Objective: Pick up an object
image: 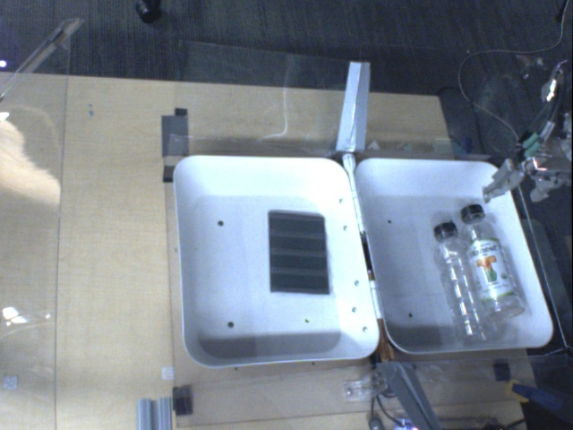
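Pale wood bench [107, 267] carries two white bins, and at the right bin's [394, 195] far right corner the gripper [512, 176] hangs, its state impossible to tell. Just near of it, two clear plastic bottles lie side by side, black caps pointing far: the labelled bottle [491, 274] and the plain bottle [457, 280]. Both look light, smooth and prone to roll, so mid-body across the width seems best; the left bin [206, 186] holds a dark ribbed block [298, 252].
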### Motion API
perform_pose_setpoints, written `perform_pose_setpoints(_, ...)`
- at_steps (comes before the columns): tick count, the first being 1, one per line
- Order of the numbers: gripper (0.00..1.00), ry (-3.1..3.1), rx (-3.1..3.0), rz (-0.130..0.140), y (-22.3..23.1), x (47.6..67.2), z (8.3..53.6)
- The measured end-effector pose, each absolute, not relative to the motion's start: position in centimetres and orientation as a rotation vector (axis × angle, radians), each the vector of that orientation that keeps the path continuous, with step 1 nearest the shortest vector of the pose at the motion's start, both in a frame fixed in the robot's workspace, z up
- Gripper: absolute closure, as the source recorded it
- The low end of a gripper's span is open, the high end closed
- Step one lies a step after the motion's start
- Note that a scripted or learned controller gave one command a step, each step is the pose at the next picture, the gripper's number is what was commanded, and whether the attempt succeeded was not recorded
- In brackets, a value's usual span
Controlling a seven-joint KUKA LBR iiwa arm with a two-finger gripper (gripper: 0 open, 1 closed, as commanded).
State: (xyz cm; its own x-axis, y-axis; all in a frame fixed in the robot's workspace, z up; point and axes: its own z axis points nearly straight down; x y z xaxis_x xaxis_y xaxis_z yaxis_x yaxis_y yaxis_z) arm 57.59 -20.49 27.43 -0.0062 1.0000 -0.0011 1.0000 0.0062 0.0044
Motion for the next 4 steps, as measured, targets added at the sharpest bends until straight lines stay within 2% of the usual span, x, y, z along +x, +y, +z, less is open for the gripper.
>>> perform_pose_setpoints(1, 0.0, 2.326, 2.106, 0.004, -20.5, 59.6, 19.6)
perform_pose_setpoints(2, 0.0, 2.541, 1.831, 0.006, -20.5, 55.5, 27.8)
perform_pose_setpoints(3, 0.0, 2.684, 1.623, 0.004, -20.2, 59.1, 18.1)
perform_pose_setpoints(4, 0.0, 2.698, 1.586, 0.01, -19.4, 58.8, 8.9)
